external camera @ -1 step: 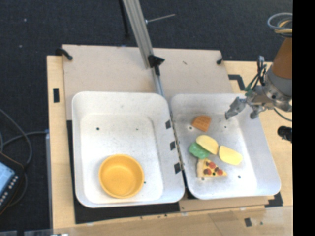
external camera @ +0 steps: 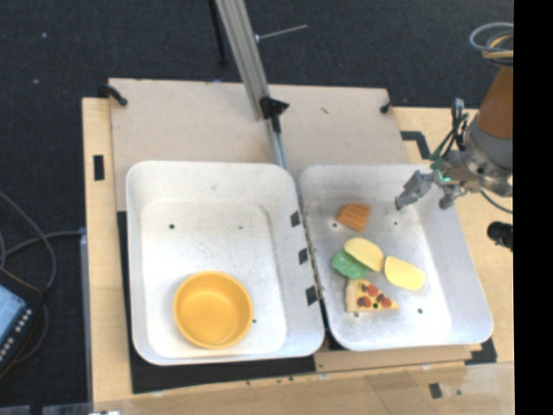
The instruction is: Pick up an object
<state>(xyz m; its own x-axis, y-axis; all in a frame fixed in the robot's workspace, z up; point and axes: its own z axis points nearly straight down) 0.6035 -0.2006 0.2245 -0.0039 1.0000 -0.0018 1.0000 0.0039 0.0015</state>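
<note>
The right bin [external camera: 449, 309] holds several toy foods. A brown bread-like piece [external camera: 353, 216] lies near its far left. Nearer the front are a pale yellow piece [external camera: 364, 252] resting on a green piece [external camera: 346, 266], a second yellow piece [external camera: 403, 273] and a pizza slice [external camera: 370, 296]. My gripper [external camera: 428, 195] hangs over the bin's far right corner, above and to the right of the brown piece. It is open, its two fingers spread apart with nothing between them.
A yellow bowl [external camera: 212, 309] sits at the front of the left bin [external camera: 155, 188]. A slanted metal rail [external camera: 246, 50] runs down to the gap between the bins. The arm's orange band [external camera: 496, 102] is at the right edge.
</note>
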